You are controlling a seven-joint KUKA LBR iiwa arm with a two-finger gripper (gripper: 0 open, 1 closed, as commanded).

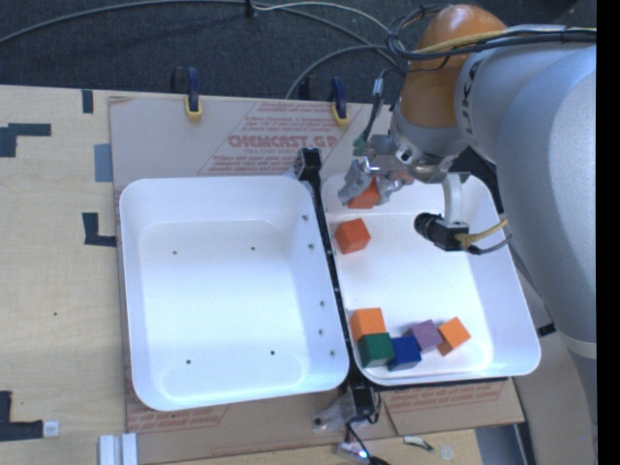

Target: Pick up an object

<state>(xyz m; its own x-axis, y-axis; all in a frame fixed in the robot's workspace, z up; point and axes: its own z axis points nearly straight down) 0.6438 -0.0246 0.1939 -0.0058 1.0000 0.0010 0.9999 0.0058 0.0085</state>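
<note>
The gripper point(366, 188) is closed around a small orange-red block point(364, 198), lifted above the right bin's point(504, 289) far end. A second orange cube point(352, 235) lies just below it.

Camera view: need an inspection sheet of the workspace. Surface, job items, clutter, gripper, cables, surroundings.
Surface: two white bins side by side on a cardboard sheet; left bin, right bin.
Job items: in the right bin, an orange block alone near the far end; at the near end an orange cube, green cube, blue cube, purple cube and a second orange cube, bunched together.
Clutter: nothing seen.
Gripper: gripper over the right bin's far end, an orange piece between its fingers.
Cables: loops on the dark floor; yellow lead at the wrist.
Surroundings: two clamps on the cardboard's far edge.
</note>
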